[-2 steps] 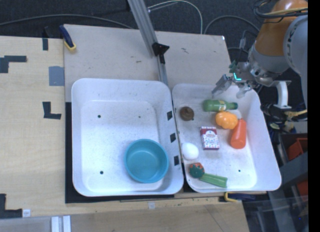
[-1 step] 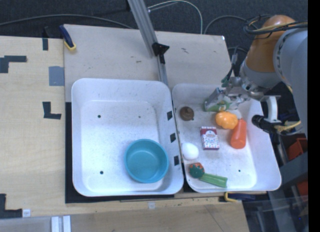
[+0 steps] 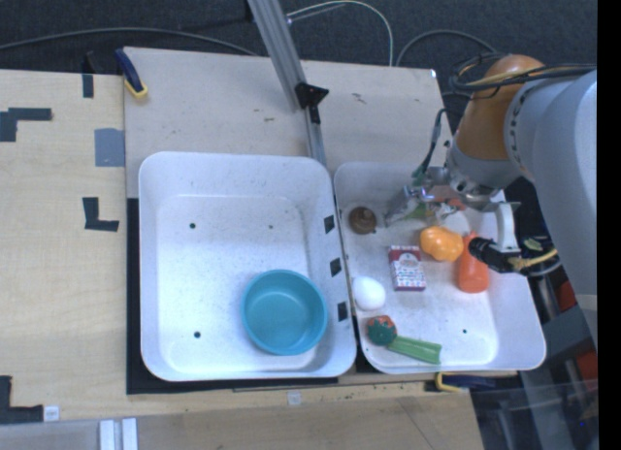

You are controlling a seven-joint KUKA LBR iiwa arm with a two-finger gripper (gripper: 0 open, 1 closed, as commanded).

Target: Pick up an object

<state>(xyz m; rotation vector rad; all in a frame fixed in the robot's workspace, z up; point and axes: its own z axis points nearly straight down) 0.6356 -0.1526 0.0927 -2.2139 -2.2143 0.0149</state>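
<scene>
A small red-and-white box (image 3: 408,269) is being seen lying flat in the right white bin (image 3: 514,341), beside a white egg (image 3: 369,293).

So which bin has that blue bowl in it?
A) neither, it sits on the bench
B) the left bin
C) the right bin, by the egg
B: the blue bowl lies in the near right corner of the left bin, while the white egg lies across the divide in the right bin.

bins (image 3: 155,244): smooth white plastic | bowl (image 3: 283,311): glossy blue plastic | bench (image 3: 58,235): matt pale wood
</scene>
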